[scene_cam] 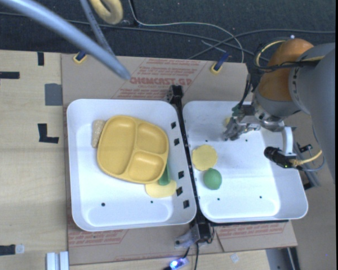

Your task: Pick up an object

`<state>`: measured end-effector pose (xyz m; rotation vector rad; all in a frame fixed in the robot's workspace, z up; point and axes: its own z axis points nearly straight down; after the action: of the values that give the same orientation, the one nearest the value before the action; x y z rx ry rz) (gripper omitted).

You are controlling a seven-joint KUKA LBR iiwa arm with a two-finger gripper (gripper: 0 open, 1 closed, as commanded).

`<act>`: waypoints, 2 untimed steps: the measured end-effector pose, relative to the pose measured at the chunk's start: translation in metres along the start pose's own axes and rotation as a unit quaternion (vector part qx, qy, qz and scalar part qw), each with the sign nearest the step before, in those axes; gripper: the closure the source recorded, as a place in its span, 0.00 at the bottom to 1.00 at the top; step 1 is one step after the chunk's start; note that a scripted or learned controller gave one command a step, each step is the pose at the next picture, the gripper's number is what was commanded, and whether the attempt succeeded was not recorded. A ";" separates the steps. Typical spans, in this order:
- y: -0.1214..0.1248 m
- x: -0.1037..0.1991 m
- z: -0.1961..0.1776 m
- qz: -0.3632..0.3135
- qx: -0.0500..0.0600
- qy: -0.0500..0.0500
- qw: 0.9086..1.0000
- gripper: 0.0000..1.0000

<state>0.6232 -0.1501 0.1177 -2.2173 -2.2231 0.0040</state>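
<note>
My gripper (232,131) hangs low over the back of the right bin (287,204), its fingertips near the bin floor with nothing visible between them. A flat yellow disc (204,156) lies at the right bin's left side, a short way in front and left of the gripper. A green ball (212,179) sits just in front of the disc. In the left bin (84,207) lies a yellow divided plate (133,149), with a tan sponge-like piece (97,133) poking out at its left, and a pale yellow item (160,190) and a green piece (164,178) at its front right.
The arm's orange band (281,66) and grey wrist rise at the right bin's back right corner. Black clips (183,176) line the divider between the bins. A grey pole (56,21) crosses the upper left. Cables run behind the bins.
</note>
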 end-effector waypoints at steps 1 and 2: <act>-0.005 -0.006 -0.059 0.001 -0.003 0.000 1.000 1.00; 0.000 -0.014 -0.117 0.001 -0.004 -0.001 1.000 1.00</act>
<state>0.6239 -0.1639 0.2346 -2.2237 -2.2264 -0.0033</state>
